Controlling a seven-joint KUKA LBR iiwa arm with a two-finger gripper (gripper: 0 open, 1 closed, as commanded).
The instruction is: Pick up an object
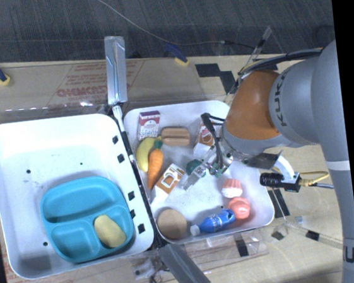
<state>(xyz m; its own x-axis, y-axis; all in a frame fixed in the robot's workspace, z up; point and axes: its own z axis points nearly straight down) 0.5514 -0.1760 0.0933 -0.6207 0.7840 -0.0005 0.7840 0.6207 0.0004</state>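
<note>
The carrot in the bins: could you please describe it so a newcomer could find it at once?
Look in the right bin, along its left wall. The carrot lies there slanted beside a yellow banana. It is the only orange tapered piece, with a green top.

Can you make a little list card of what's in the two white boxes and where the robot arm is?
left bin: blue tray with a yellow potato in one compartment
right bin: toy food and small packets
by the divider: banana, carrot
back edge: red and white carton, hot dog bun
front edge: brown round thing, blue bottle, pink toy
arm: over the right bin's right side
end effector: low among the toys; grip unclear
</note>
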